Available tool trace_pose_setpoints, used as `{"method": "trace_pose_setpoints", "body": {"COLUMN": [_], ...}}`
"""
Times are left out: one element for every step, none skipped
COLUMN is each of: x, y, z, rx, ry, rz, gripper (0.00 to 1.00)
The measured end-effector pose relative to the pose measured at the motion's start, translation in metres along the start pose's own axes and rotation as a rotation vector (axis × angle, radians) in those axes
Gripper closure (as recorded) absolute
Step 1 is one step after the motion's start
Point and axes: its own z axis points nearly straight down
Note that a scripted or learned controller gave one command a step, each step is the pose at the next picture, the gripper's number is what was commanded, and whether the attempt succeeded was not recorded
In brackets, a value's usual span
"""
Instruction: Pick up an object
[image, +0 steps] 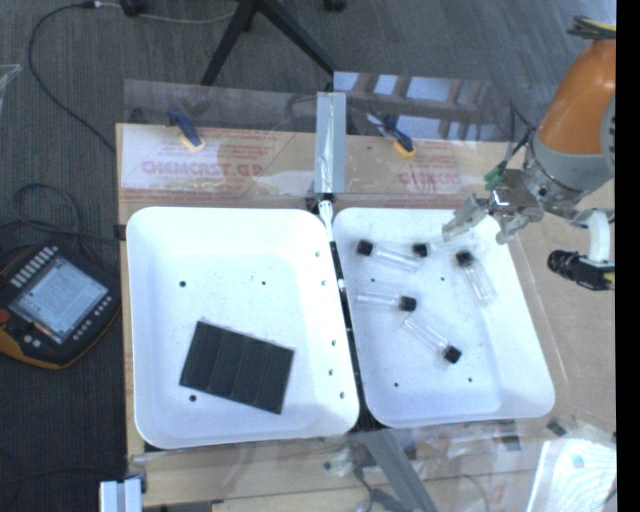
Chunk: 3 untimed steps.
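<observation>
Several clear vials with black caps lie in the right bin (520, 395): one near the back (392, 255), one at the right (474, 275), one in the middle (385, 299) and one toward the front (432, 338). A dark ribbed rectangular pad (237, 366) lies flat in the left bin (160, 240). My gripper (487, 222) hangs over the right bin's back right corner, above and apart from the vials, fingers spread open with nothing between them.
A metal divider post (330, 140) stands at the back between the bins. Two clamps (186, 130) (398, 140) hold the board at the back. A teach pendant (55, 300) lies on the floor at the left.
</observation>
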Motion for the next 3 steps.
{"method": "trace_pose_setpoints", "body": {"x": [0.032,0.055,0.059], "y": [-0.009,0.033,0.034], "z": [0.128,0.146,0.137], "rx": [0.002,0.058,0.054], "ry": [-0.001,-0.012,-0.008], "rz": [0.142,0.218,0.218], "gripper": [0.00,0.00,1.00]}}
